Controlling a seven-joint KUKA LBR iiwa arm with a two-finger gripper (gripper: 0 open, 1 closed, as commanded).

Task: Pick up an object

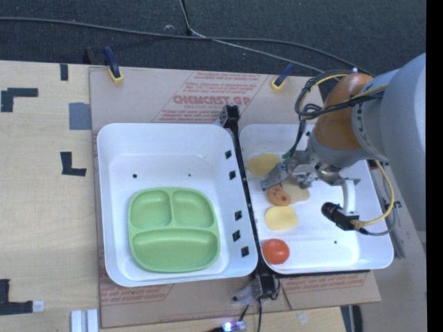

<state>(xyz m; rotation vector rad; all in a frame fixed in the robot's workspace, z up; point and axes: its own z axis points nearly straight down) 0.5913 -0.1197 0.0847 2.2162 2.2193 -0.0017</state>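
Observation:
The right bin (360, 254) holds several small food-like items. A pale yellow piece (261, 164) lies at its upper left, with a brown-orange round piece (279, 197) below it. A second yellow piece (281, 218) and a red ball (276, 251) lie nearer the front. My gripper (282, 178) reaches in from the right and hangs low over the bin's left part. It sits between the pale yellow piece and the brown-orange piece, and it hides part of what lies under it. A beige flat piece (300, 194) peeks out beneath it.
The left bin (114, 158) carries a green divided plate (173, 228). A black divider strip (237, 185) runs between the bins. The arm's grey body (394, 123) and cables (377, 213) cover the right bin's right side. Clamps (114, 71) hold the cardboard base.

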